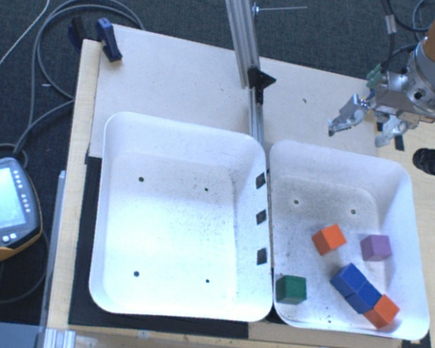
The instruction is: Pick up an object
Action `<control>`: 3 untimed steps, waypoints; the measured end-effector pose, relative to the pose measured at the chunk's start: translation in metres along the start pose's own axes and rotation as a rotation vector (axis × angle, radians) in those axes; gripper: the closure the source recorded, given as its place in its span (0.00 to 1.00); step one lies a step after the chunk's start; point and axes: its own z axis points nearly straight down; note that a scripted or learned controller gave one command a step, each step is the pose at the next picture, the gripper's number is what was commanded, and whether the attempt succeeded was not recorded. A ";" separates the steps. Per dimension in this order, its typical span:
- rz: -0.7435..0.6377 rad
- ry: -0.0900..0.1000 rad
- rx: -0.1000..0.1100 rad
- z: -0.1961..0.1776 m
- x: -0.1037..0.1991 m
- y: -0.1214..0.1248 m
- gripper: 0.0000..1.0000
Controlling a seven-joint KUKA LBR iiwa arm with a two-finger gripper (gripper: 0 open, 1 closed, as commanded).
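The arm comes in from the top right corner, grey wrist housing with the orange band sitting just above it. The end effector (368, 125) hangs off the wrist, tilted down and toward the left. Its two metal fingers (345, 119) are spread apart, nothing between them. A few cables trail along the wrist behind it.

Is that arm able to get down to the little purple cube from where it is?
Probably yes. The purple cube lies apart from the other blocks in the right bin, uncovered, and the open gripper hangs beyond the bin's far rim.
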 end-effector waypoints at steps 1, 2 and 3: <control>-0.002 -0.001 -0.011 -0.045 -0.003 0.010 0.00; -0.001 0.001 0.007 0.139 0.008 0.020 0.00; 0.003 0.002 0.008 0.201 -0.004 -0.030 0.00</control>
